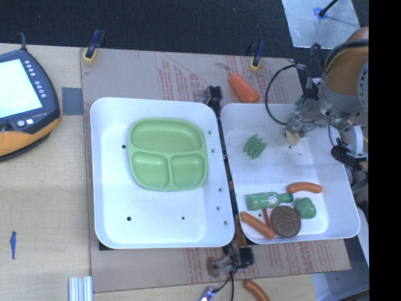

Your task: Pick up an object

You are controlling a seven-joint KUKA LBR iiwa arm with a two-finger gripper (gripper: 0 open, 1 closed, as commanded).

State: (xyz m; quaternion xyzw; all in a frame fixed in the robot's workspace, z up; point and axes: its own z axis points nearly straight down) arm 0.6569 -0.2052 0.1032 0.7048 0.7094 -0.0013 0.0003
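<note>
The gripper (293,132) hovers at the right bin's (338,231) twelve o'clock; its grasp cannot be told. The green toy (254,146), at its nine o'clock, looks light, rigid, best pinched across its width.

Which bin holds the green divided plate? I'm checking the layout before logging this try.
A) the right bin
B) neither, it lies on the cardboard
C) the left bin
C: the green divided plate lies flat inside the left bin, while the right bin holds the small toy foods, such as the brown disc.
</note>
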